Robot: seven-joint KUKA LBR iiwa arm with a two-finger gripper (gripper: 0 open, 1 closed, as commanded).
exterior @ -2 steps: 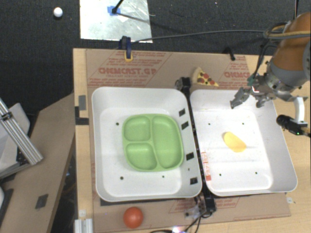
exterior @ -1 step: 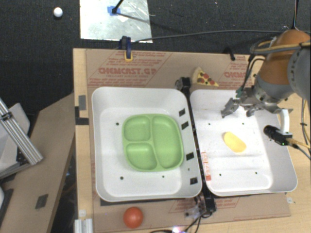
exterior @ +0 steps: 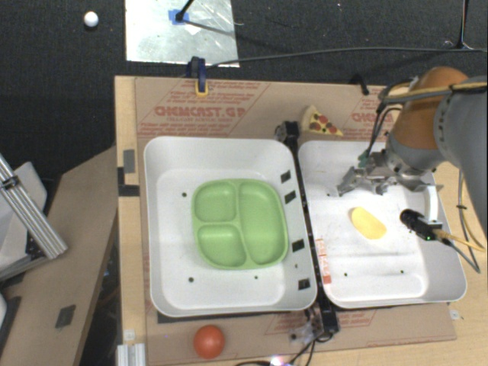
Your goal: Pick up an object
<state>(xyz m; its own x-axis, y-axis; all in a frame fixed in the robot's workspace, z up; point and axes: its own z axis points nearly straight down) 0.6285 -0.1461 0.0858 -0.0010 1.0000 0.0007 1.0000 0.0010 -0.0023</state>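
In the camera view, two white bins sit side by side on the bench (exterior: 229,105), their inner rims touching along the middle. My pincer (exterior: 364,180) hangs over the far part of the right bin (exterior: 381,280), away from its far wall and closer to the inner rim than to the outer one. From this angle I cannot tell whether it is open or closed, and I see nothing gripped in it.

One yellow lump (exterior: 367,223) lies on the right bin's floor, near the middle, just on the camera's side of my pincer and apart from it. It touches no wall. There is bare white floor on its left and across the whole near half of the bin.

The left bin (exterior: 171,280) holds one green plate (exterior: 240,223) with three compartments. It lies flat near the centre with a margin of bare floor all round.

Outside the bins, I count one pizza slice toy (exterior: 320,122) on the bench just beyond the right bin's far corner, one orange-red ball (exterior: 208,341) by the bench's near edge, and one small white ball (exterior: 91,19) well off on the dark surface.
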